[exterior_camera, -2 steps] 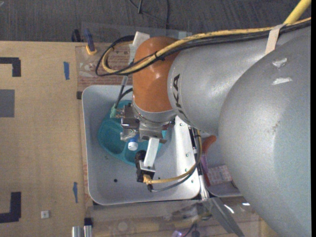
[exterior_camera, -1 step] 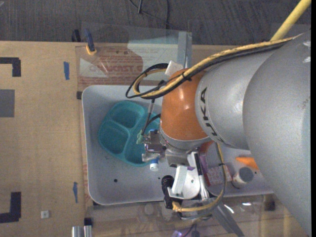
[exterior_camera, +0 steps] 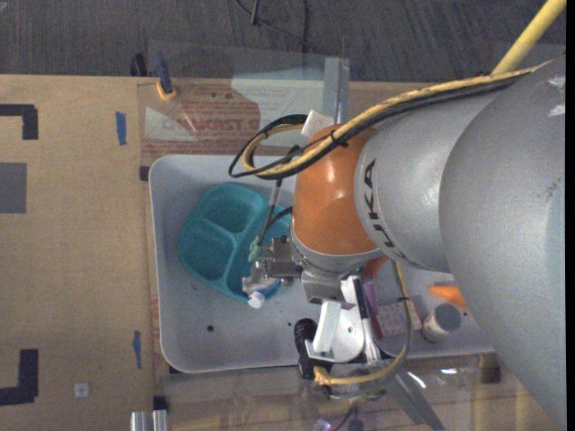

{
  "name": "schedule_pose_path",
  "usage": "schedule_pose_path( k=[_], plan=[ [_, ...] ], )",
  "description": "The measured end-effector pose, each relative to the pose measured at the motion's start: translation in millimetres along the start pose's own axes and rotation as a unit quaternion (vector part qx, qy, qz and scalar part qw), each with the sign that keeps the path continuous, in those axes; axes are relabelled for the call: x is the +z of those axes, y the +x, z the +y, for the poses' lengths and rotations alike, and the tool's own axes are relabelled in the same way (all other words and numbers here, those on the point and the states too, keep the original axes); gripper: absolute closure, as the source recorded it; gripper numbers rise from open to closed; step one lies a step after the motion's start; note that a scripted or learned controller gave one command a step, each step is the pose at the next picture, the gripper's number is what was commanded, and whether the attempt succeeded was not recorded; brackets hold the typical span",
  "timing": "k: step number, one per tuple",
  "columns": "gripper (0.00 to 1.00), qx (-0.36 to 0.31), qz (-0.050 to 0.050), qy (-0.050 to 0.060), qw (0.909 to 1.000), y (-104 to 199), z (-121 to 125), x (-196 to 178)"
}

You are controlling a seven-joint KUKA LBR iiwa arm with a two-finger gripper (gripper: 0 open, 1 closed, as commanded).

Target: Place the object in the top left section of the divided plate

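The claw (exterior_camera: 260, 281) is seen low over the bin's (exterior_camera: 193, 348) middle; whether it is open cannot be told. The teal divided plate (exterior_camera: 216, 236) lies just beside it, toward the bin's left edge. The object cannot be made out.

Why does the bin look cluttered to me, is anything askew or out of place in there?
The teal divided plate lies at a slant to the white bin, its right part hidden under the arm. Nothing looks spilled or broken. Small items by the right edge, near, are too unclear to judge.
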State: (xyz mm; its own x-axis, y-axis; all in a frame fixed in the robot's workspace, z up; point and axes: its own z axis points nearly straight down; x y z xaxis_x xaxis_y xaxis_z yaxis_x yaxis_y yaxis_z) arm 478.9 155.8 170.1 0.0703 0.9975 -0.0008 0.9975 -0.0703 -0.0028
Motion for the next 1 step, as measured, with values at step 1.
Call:
schedule_pose_path(
  k=[1],
  plan=[
    [1.0,0.002,0.0,0.0,1.0,-0.7,0.5,-9.1]
  ],
)
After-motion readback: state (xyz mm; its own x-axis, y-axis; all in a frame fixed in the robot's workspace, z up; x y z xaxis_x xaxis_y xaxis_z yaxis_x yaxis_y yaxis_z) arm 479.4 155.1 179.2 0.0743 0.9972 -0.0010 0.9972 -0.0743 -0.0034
